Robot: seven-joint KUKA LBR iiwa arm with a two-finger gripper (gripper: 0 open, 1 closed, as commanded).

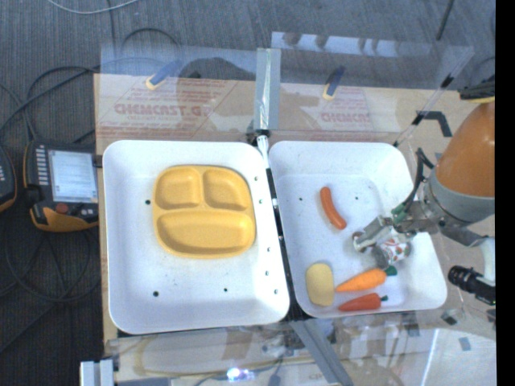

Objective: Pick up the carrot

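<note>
- The carrot (362,280) is lying in the right bin (354,155), near its front edge, tip pointing left.
- The gripper (378,238) is hovering just above and right of the carrot; its finger state cannot be told.
- A red pepper (360,302) is lying just in front of the carrot, a yellow potato (319,283) at its left.
- A sausage (331,207) is resting farther back.
- A yellow divided plate (204,211) is sitting in the left bin (129,296).

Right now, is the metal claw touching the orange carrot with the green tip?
Cannot tell. In the camera view the gripper sits right above the orange carrot, too close to separate.
</note>
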